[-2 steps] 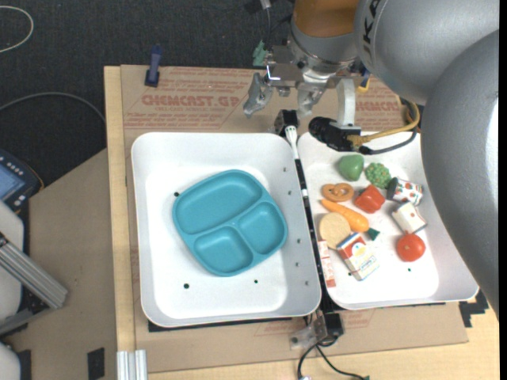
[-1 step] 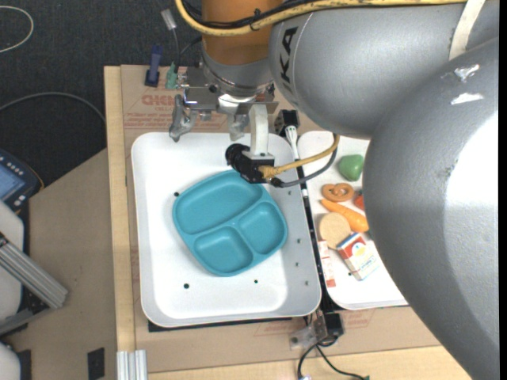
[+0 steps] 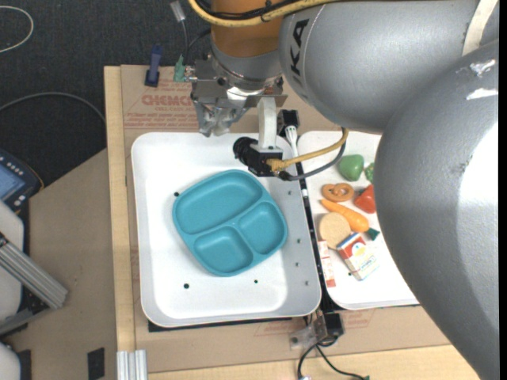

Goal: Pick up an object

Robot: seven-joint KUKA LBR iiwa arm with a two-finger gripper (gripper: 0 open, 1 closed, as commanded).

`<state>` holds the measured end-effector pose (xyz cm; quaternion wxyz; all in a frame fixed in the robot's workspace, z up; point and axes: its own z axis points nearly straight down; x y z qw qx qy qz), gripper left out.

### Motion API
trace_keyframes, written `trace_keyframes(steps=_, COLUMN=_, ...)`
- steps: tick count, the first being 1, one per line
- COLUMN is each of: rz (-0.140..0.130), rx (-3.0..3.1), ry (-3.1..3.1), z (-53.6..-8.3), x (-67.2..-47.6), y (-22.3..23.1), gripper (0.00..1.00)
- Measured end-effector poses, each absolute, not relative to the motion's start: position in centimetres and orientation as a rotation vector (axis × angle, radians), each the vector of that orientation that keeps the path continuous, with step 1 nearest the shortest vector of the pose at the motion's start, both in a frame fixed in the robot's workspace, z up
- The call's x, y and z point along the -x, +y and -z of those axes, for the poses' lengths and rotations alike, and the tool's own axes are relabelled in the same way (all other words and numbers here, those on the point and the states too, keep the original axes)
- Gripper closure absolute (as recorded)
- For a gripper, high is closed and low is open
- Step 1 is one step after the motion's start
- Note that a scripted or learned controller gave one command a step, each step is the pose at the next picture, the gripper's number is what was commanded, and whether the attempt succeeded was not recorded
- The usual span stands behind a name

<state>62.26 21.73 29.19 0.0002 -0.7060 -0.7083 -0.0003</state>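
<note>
Teal plastic plate, rounded and split into three compartments, lies tilted in the middle of the left bin, apart from its walls. Toward twelve o'clock from it, the claw hangs over the bin's far rim, and I cannot tell whether it is clenched. At three o'clock, the right bin holds toy foods, including a carrot.

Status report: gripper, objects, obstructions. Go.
Gripper above left bin's far edge, holding nothing visible. Blue divided plate lies in left bin. Toy food in right bin, arm overhanging.
</note>
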Motion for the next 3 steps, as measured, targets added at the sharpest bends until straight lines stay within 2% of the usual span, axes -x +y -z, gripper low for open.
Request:
trace_keyframes(steps=1, rz=0.030, rx=2.223, ry=-2.232, z=-44.7, x=-61.9, y=22.5, gripper=1.00)
trace_keyframes(steps=2, rz=0.021, rx=2.225, ry=-2.229, z=-54.3, x=-64.3, y=22.4, gripper=1.00)
trace_keyframes(steps=3, rz=-0.028, rx=2.218, ry=-2.211, z=-34.7, x=-61.7, y=20.4, gripper=1.00)
